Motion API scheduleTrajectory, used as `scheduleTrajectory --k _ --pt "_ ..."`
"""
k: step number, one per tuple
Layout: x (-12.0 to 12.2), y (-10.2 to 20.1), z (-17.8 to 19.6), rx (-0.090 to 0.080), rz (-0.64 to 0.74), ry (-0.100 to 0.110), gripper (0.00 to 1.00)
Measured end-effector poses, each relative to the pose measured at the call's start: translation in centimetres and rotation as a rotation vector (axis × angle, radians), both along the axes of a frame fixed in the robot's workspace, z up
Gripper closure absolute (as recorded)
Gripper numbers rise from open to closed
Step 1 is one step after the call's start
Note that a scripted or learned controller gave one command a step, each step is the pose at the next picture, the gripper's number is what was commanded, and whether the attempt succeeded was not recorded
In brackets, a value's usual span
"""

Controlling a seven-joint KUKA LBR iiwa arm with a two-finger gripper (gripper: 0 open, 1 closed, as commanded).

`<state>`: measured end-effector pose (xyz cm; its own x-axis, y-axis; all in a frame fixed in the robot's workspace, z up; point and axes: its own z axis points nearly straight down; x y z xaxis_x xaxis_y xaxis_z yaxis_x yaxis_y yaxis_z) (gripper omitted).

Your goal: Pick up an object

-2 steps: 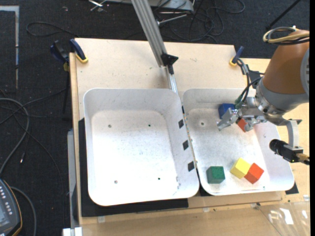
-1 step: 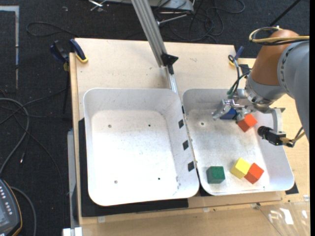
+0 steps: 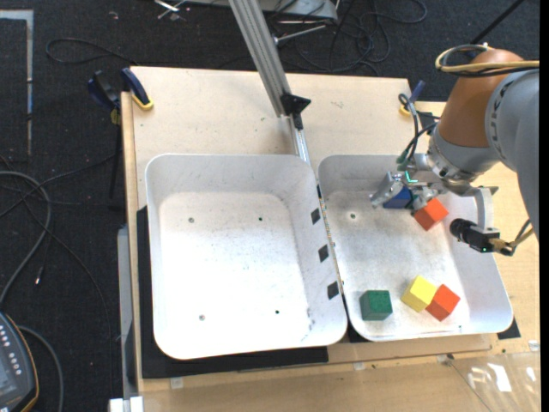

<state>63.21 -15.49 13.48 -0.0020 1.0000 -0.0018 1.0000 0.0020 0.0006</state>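
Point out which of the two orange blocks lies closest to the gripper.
The orange block at the right bin's far side, just beside the gripper. The other orange block touches the yellow block near the front.

White bins: two (image 3: 227, 256) (image 3: 480, 299). Orange-red blocks: two (image 3: 430, 214) (image 3: 443, 302). Yellow block: one (image 3: 420, 293). Green block: one (image 3: 375, 305). Blue block: one (image 3: 398, 197).

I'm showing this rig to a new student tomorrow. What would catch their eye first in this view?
Most likely the grey arm with its orange band, reaching in from the right over the right bin. Its gripper sits by a blue block and an orange block near the bin's far side. Next come the bright blocks along the near edge: green, yellow and red.
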Motion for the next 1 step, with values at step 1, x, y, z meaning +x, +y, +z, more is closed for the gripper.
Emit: scheduleTrajectory --k 1 --pt "-0.95 3.31 -2.7 0.002 0.003 0.003 0.0"
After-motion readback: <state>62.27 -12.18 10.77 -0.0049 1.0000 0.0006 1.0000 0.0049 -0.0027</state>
